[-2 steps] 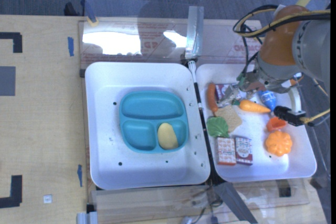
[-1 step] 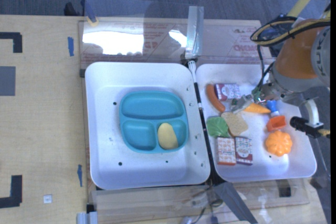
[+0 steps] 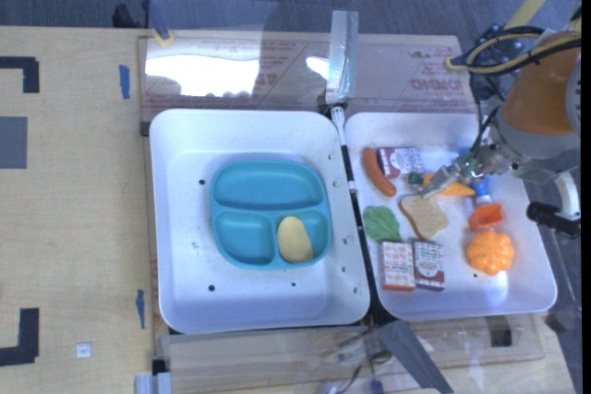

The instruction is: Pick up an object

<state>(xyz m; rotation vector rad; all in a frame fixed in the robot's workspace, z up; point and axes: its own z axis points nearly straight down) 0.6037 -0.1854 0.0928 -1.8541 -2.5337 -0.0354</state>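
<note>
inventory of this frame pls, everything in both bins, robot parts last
left bin: 1, white, left half of bench
divided tray: 1, teal, middle of left bin
yellow lump: 1, yellow, tray's lower right compartment
right bin: 1, white, right half of bench
hot dog: 1, red-orange, right bin upper left
bread slice: 1, tan, right bin centre
leaf: 1, green, left of bread
small cartons: 2, red and white, right bin front
pumpkin-like toy: 1, orange, right bin right
arm: 1, grey with orange band, entering from right
gripper: 1, low over right bin, above bread
</note>
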